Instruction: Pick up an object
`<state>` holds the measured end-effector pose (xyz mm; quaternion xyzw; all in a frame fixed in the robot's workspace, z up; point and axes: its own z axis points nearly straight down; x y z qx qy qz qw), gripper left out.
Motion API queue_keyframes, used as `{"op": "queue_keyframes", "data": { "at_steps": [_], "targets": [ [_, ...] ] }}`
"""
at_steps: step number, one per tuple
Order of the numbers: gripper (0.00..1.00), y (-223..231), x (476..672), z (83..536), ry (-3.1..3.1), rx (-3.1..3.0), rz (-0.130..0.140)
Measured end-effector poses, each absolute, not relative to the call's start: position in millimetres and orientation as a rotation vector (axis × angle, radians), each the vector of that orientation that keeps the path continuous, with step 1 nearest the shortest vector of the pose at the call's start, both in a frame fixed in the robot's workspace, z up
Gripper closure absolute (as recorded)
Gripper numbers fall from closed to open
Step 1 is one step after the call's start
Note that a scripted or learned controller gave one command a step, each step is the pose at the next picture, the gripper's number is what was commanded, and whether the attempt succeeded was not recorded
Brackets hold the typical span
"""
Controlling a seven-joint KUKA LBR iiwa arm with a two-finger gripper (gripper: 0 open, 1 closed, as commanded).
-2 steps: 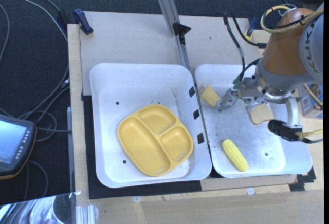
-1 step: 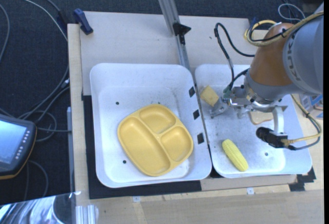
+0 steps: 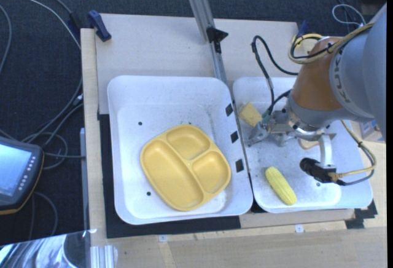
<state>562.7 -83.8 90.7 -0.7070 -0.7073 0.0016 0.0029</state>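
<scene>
We look down on a pale wooden desk [image 3: 159, 45] that carries two shallow white bins side by side. In the left bin [image 3: 123, 98] lies a yellow divided plate [image 3: 185, 166] with three compartments, resting flat near the middle of the bin floor, a little toward the front. In the right bin [image 3: 319, 199] we see a yellow corn cob [image 3: 280, 185] lying near the front wall, slanted, and well apart from the arm's tip. Nearer to the back left corner of this bin there is a pale yellow block [image 3: 250, 114], maybe a piece of cheese or sponge; the view is not sharp enough to decide. The grey arm [image 3: 362, 76] with its orange band [image 3: 313, 85] comes in from the right and bends down over the right bin. The jaws [image 3: 263, 131] are low, just beside the pale yellow block, on its front right side. We cannot tell how far the jaws are apart, because the wrist covers them, and we see no object between them. A black cable connector [image 3: 316, 169] hangs under the arm, to the right of the corn cob. A slanted metal pole [image 3: 199, 2] crosses the desk behind the bins.
</scene>
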Motion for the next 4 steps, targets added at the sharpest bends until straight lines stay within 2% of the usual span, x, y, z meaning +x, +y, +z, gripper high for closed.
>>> {"op": "queue_keyframes", "data": {
  "at_steps": [1, 3, 4],
  "targets": [
    [1.00, -83, 564.3, 104, -2.221, -2.219, -0.002],
    [1.00, -81, 580.0, 198, -2.227, -2.223, -0.007],
    [1.00, -73, 584.1, 259, -2.229, -2.223, -0.009]
  ]
}}
